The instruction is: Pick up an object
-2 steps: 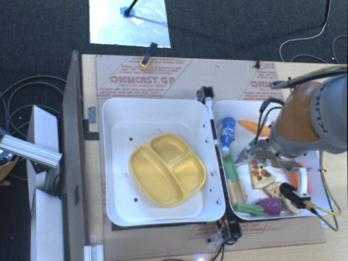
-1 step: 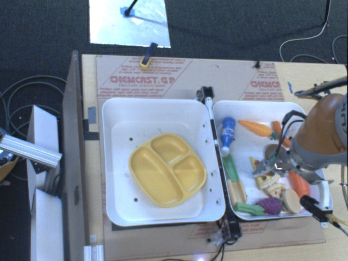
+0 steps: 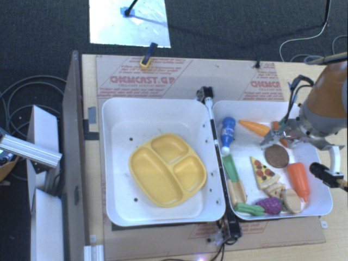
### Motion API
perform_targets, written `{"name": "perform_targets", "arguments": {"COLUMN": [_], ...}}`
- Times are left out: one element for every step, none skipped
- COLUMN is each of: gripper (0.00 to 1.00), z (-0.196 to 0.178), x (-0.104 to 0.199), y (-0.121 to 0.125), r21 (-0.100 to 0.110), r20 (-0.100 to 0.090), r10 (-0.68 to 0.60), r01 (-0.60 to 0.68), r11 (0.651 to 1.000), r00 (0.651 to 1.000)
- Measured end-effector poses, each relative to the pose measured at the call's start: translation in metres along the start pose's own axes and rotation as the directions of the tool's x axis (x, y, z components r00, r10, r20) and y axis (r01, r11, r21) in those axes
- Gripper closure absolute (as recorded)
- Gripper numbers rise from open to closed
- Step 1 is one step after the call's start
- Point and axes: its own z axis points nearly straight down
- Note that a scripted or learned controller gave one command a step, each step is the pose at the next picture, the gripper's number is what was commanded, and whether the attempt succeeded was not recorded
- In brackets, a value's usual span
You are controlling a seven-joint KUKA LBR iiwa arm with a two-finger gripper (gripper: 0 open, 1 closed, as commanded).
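Seen from above the counter (image 3: 179, 72), you have two shallow white plastic bins side by side on a printed cardboard sheet. The left white bin (image 3: 117, 145) carries a single yellow three-compartment plastic plate (image 3: 167, 169), lying slightly turned near the bin's middle, its compartments bare.

The right white bin (image 3: 321, 200) holds your candidates for picking. A blue-and-white toy bottle (image 3: 227, 131) lies along its left wall, cap end towards the near side. Just below it sit a green toy stick (image 3: 230, 167) and a tan wooden-looking piece (image 3: 236, 190). An orange toy carrot (image 3: 254, 127) lies near the far edge, pointing left. A round brown disc (image 3: 277, 156) rests mid-bin, with a toy pizza slice (image 3: 264, 172) beside it on the near left. A second, fatter orange carrot (image 3: 299, 181) lies upright in the picture to the right of the slice. Along the near wall you see a green pea pod (image 3: 249, 209), a purple bunch of toy grapes (image 3: 269, 205) and a pale bread-like piece (image 3: 291, 200), all close together.

Your grey arm with its orange band (image 3: 331, 86) reaches in from the right, and the gripper (image 3: 280, 136) hangs over the far part of the right bin, just above the brown disc and beside the thin carrot. You cannot tell whether the fingers are spread or pressed together, and nothing shows between them.
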Motion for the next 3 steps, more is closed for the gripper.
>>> {"name": "perform_targets", "arguments": {"gripper": [0.00,0.00,0.00], "z": [0.059,0.058,-0.048], "x": [0.030,0.021,0.010], "y": [-0.036,0.077,0.067], "r21": [0.006,-0.003,-0.002], "r20": [-0.002,0.000,0.000], "r10": [0.004,-0.003,0.004], "r01": [-0.004,0.003,-0.004], "r11": [1.000,1.000,1.000], "r00": [1.000,1.000,1.000]}}
